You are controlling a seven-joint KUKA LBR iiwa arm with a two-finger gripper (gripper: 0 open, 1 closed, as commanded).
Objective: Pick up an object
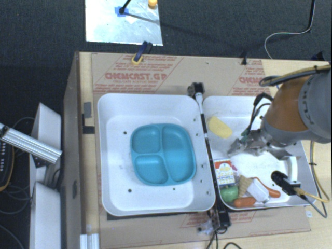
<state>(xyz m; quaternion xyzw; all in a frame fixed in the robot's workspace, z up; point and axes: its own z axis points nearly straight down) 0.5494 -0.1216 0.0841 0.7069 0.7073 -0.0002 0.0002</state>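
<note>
My gripper hangs over the middle of the right bin, its grip too blurred to tell. A soft yellow block lies just beside it toward the divider. Along the bin's front edge crowd a small carton, a green ball and a carrot. The left bin carries a smooth blue divided plate.

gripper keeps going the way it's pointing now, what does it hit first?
The gripper points toward the view's left and slightly down, low over the right bin. Going straight on, it would probably reach the divider wall between the bins, passing below the yellow block. Its height is unclear, so it may touch the bin floor first.
</note>
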